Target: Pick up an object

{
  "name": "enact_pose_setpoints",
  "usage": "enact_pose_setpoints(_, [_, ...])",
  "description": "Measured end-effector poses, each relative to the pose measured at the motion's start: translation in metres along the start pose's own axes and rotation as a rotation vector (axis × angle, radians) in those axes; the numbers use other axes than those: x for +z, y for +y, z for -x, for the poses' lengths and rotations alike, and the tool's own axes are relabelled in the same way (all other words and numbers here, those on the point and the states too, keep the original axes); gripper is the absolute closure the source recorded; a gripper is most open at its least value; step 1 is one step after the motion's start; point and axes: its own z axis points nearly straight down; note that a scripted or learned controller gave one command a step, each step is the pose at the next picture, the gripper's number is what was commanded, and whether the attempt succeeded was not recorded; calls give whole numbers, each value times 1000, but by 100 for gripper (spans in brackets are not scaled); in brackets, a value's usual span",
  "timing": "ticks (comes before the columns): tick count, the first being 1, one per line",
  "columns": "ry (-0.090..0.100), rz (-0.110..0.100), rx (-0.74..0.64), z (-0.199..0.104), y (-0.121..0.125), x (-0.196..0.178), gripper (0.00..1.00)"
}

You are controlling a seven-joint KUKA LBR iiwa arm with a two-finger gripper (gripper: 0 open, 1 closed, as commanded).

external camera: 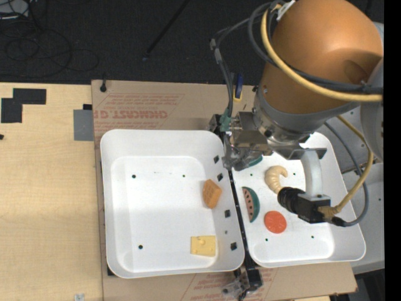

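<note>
Bench w/ two white bins; gripper sits at the divider, far end, can't tell its state. Watermelon slice lies just nearer, in right bin, long axis running near-far.

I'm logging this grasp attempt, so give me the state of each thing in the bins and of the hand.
Bread chunk: lying in left bin.
Cheese block: flat, left bin.
Watermelon slice: lying in right bin.
Croissant: lying, right bin.
Red disc: flat, right bin.
Hand: low above right bin, grip unclear.
</note>
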Motion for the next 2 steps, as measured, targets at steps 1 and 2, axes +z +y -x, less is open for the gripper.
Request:
enact_pose_setpoints(1, [-4, -13, 6, 11, -17, 105, 100])
enact_pose_setpoints(2, [4, 15, 2, -14, -13, -44, 100])
